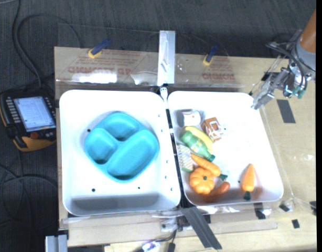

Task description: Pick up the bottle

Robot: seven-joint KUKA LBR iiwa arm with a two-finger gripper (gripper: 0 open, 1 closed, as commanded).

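Note:
The green bottle (198,146) lies on its side in the right bin (255,140), near the bin's left wall, among other toy foods. A yellow banana (196,134) rests against its upper side and an orange carrot (206,165) against its lower side. My gripper (260,97) hangs over the bin's upper right corner, well to the right of the bottle and above it, with nothing seen in it. The arm's orange band (310,31) is at the top right edge.
The right bin also holds a small brown-and-white box (212,128), a white cup (189,117), an orange pumpkin (202,181) and an orange pepper (248,179). A blue divided tray (121,145) sits in the left bin (72,182). A teach pendant (27,117) lies on the floor at left.

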